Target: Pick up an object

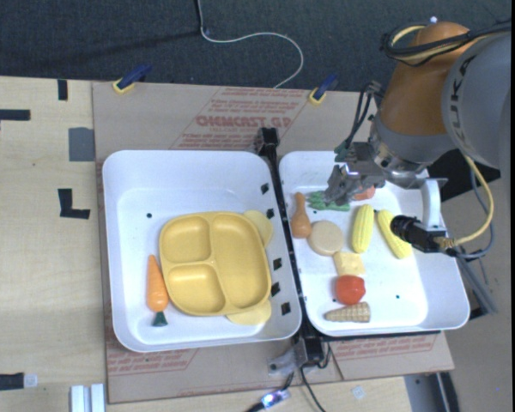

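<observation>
Gripper [342, 187]: low in the right bin [438, 312], at about 11 o'clock of that bin's floor, hanging from the grey and orange arm [429, 84] that reaches in from 3 o'clock. Its dark body hides the tips, so I cannot tell whether it is spread or closed, and nothing can be seen held in it.

Likeliest target: a small green item [333, 203] with something red [364, 193] just beside it, both partly hidden right under the tool; what they are is too covered to say.

Other candidates: two corn cobs [361, 228] and [392, 233] at 4 o'clock from the tool, a pale round biscuit-like disc [325, 237] at 6 o'clock, a drumstick-shaped piece [300, 217] at 8 o'clock near the dividing wall, a red tomato-like ball [350, 289] and a cone [348, 314] further toward 6 o'clock.

Left bin [124, 230]: yellow divided plate [213, 260] with a toy carrot [156, 286] at its 9 o'clock; well apart from the tool, not the business in hand.

Step in hand, as I judge it: settling onto the green piece for a grasp.

Doing it well: come straight down, centre on the green piece alone, and avoid pinching its red neighbour along with it.

Risk: the item is small and flat, so a shallow close may slip off; the bin's back wall at 12 o'clock leaves little room.

Check: lift slowly and confirm something rises.
</observation>
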